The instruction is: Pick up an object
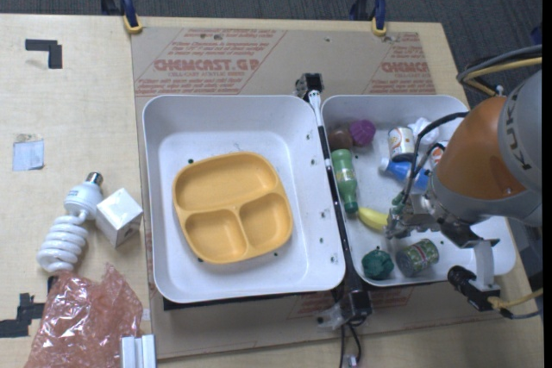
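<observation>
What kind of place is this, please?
Probably a robotics lab bench for grasping trials: a board held by clamps bears two white bins, the right one full of small toys, and a robot arm reaches in.

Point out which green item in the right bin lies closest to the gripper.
The small green can, lying on its side just below the gripper. The dark green round lump sits further left, and the green bottle lies up along the bin's left wall.

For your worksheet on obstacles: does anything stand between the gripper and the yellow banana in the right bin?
Nothing visible does. The gripper sits just right of the small yellow banana, with bare white bin floor around. The green plastic bottle lies above-left, the dark green ball below, both off that path.
</observation>
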